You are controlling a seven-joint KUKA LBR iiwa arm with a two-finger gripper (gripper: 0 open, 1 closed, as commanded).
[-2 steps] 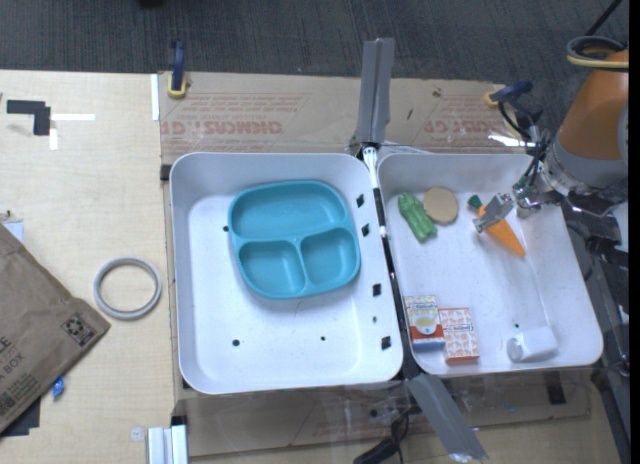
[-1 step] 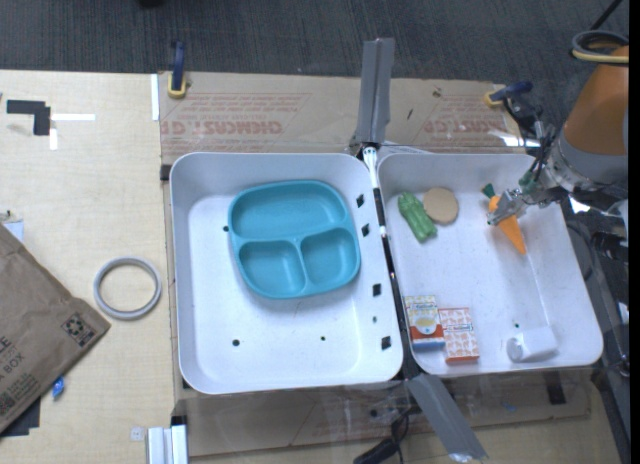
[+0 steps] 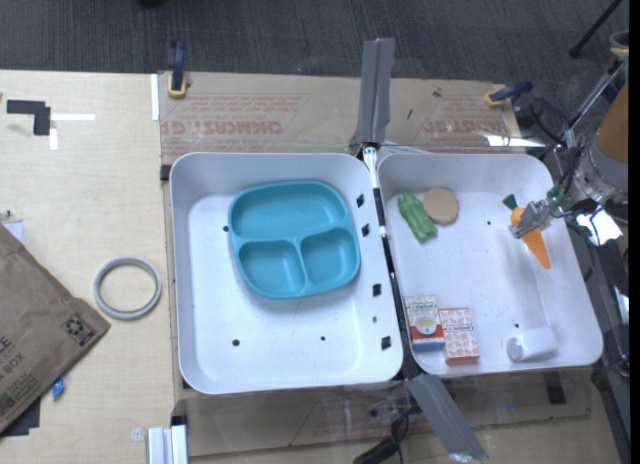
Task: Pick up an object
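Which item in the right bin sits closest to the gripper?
The orange carrot, right beside the gripper at the bin's right wall; the other items lie farther left or lower.

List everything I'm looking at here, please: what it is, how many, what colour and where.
Shallow plastic bins: two, white, side by side on the bench.
Divided plastic plate: one, turquoise, in the left bin.
Toy pickle: one, green, right bin, far left part.
Round flat cookie: one, tan, touching the pickle.
Toy carrot: one, orange, right bin, by the right wall.
Small cartons: two, red and white, right bin, near edge.
Small cylinder: one, white, right bin, near right corner.
Tape roll: one, grey, bench left of the bins.
Cardboard box: one, brown, left edge.
Clamps: two, blue and yellow, far edge.
Gripper: one, metal, over the carrot's top.
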